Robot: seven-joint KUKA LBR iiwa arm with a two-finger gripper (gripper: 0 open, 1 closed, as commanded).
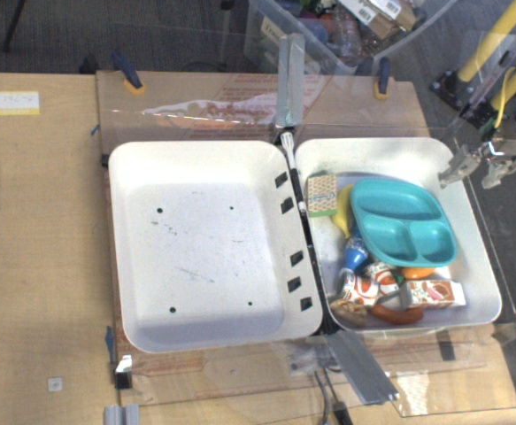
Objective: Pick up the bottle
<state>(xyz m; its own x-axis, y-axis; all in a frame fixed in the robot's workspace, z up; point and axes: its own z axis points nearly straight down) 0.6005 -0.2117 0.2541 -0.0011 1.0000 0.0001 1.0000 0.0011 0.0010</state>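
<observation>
Wooden bench (pixel 36 264) before us bears two glossy white bins; our right bin (pixel 479 264) holds a teal divided tray (pixel 404 220), a blue-capped bottle (pixel 355 257) and cartons (pixel 430 292). Gripper (pixel 483 162) state we cannot tell.

Small blue-capped bottle (pixel 355 257) in right bin, wedged beside teal tray's lower-left edge.

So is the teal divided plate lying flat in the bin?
No, tilted: the teal divided plate leans on other items in the right bin.

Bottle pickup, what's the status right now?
Pincer at right bin's far right rim, holding nothing. Bottle lies among clutter, beside teal tray. Not touched yet.
</observation>
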